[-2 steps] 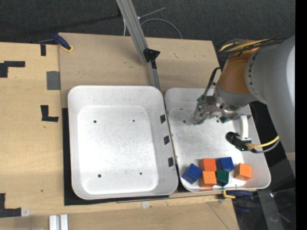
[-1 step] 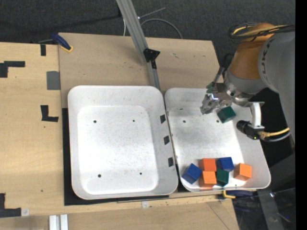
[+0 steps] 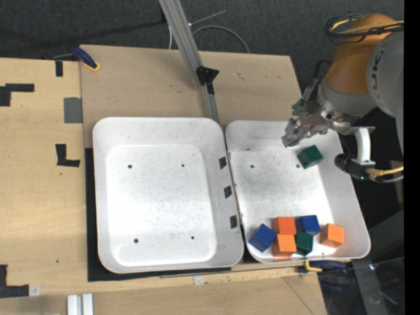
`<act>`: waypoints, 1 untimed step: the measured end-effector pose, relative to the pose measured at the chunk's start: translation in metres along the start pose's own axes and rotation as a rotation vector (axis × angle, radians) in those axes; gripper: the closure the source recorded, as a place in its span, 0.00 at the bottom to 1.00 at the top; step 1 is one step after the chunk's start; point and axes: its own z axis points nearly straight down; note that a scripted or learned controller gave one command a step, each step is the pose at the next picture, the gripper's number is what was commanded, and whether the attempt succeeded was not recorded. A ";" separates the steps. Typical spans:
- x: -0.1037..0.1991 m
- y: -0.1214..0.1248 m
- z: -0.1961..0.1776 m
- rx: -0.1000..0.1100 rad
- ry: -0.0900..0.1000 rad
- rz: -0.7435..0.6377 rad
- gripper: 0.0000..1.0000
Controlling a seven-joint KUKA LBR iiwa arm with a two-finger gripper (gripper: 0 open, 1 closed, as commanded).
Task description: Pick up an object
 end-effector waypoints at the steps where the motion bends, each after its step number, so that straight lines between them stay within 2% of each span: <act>1: 0.000 0.000 -0.035 0.004 -0.001 0.000 1.00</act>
